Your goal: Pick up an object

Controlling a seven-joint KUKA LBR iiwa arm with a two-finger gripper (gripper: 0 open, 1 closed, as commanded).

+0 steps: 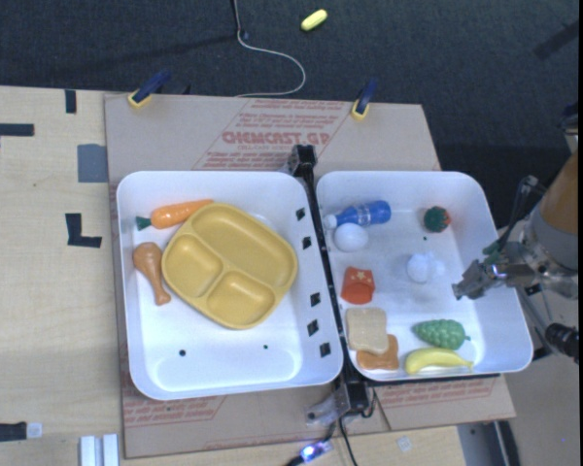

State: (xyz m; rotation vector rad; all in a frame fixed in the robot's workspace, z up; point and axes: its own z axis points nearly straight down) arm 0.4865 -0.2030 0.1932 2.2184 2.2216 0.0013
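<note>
**End effector at the right bin's edge, nothing taken yet**

Left bin (141,357): a yellow divided plate (229,264) lies tilted across its middle. A toy carrot (175,213) sits just beside the plate's upper left edge, a toy drumstick (152,270) along its left side. Both are tucked into the narrow gap between plate and bin wall, awkward spots for a grab from above, I'd judge.

Right bin (471,190): the candidates are more spread out. A blue bottle (362,214) lies on its side at the upper left, touching a white ball (350,237) just below it. Under these a red block (358,284), then a slice of toast (368,329) resting on an orange piece (378,359) near the front wall. To their right, a second white ball (422,268) stands alone mid-bin, a dark green round toy (436,219) near the back wall, a green bumpy vegetable (440,334) just above a banana (437,360) at the front right corner. Any of these could be the thing to pick; all lie loose on the bin floor.

The arm comes in low from the right, the grey wrist roughly level, with the end effector (471,284) over the bin's right rim, pointing inward. No object sits between its fingers; whether they are spread or closed I cannot tell at this size. Nearest to it are the lone white ball and the green vegetable, each with clear room around it.

The surface (39,260) to the left carries black tape marks. A small yellow object (314,19) lies on the dark floor (97,17) beyond.
</note>
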